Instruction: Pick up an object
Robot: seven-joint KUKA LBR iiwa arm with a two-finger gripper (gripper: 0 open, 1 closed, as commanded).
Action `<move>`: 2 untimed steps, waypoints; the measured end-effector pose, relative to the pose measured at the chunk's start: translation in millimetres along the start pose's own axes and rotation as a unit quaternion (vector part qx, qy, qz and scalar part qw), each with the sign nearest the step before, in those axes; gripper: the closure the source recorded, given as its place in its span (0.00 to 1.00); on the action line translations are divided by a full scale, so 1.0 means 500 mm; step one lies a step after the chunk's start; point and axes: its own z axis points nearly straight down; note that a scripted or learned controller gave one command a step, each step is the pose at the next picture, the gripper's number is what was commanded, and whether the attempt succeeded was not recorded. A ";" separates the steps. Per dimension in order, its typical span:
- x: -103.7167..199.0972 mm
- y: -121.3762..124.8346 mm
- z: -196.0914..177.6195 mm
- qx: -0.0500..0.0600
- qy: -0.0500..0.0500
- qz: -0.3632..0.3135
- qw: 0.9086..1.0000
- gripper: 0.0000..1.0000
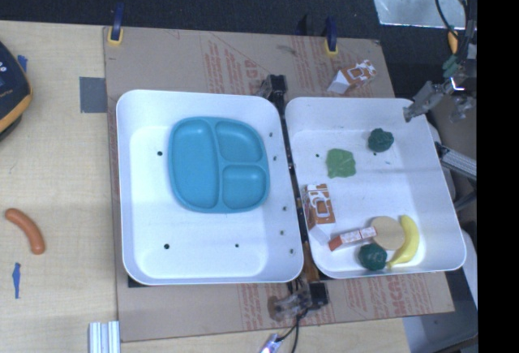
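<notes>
The right bin (422, 173) holds several small objects. A dark green lump (379, 139) lies near its far side, with a light green leaf-shaped piece (340, 162) to its left. An orange-brown packet (319, 205) rests by the bin's left wall. At the near corner a red-and-white bar (351, 238), a tan round piece (387, 231), a yellow banana (408, 242) and a dark green object (374, 256) are bunched together. My gripper (427, 98) hangs at the view's right edge, over the far right corner of the right bin, with nothing seen in it.
The left bin (138, 181) bears a blue divided plate (219, 164). A small carton (354, 75) lies on the cardboard behind the right bin. On the bench at left lie a sausage (26, 230) and a yellow-black device (8, 88).
</notes>
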 end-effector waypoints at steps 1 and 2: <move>0.069 -0.162 0.138 0.001 0.000 0.000 1.000 0.00; 0.032 0.035 0.304 0.001 0.000 -0.001 1.000 0.00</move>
